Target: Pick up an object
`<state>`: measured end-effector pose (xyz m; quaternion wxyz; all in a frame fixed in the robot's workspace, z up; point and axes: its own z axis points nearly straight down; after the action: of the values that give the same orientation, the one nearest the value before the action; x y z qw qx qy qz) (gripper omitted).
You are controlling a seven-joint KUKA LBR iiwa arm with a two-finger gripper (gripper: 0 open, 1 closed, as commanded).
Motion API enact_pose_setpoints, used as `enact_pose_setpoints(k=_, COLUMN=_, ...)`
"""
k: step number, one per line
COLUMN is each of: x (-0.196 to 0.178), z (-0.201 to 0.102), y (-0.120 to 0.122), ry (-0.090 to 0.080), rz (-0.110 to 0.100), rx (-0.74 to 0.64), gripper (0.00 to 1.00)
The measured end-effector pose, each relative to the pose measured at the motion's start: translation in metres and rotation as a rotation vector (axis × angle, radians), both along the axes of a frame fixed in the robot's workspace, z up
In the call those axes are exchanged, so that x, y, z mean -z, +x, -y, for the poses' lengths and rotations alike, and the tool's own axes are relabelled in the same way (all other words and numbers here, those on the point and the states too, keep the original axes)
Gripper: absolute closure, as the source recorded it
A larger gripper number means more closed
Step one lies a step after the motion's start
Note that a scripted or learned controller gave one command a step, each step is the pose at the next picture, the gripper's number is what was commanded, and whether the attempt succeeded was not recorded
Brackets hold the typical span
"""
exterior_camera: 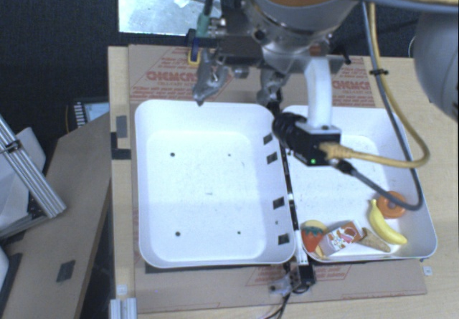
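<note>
Several small items lie along the near edge of the right bin (423, 228): a yellow banana (386, 224), an orange round piece (391, 202) just behind it, a red-and-white packet (339, 239), an orange-red round item (313, 234) and a tan wedge (374, 241). My gripper (237, 88) hangs over the far rim of the left bin (208, 181), well away from those items. Its fingers (207, 85) stand apart, open, with nothing between them.
A black camera box (310, 144) with a yellow cable (373, 158) hangs from the wrist over the divide between the bins. Brown cardboard lies under both bins. An aluminium frame (29, 174) stands at the left.
</note>
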<state>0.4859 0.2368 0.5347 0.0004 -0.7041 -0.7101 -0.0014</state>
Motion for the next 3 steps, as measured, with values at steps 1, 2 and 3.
enact_pose_setpoints(k=1, x=0.014, z=0.071, y=0.033, ry=-0.004, rz=0.000, rx=0.015, gripper=0.00)
enact_pose_setpoints(k=2, x=-0.001, z=0.014, y=-0.001, ry=0.001, rz=0.001, rx=-0.002, gripper=0.00)
enact_pose_setpoints(k=3, x=0.286, z=0.015, y=0.053, ry=-0.009, rz=-0.016, rx=0.010, gripper=0.00)
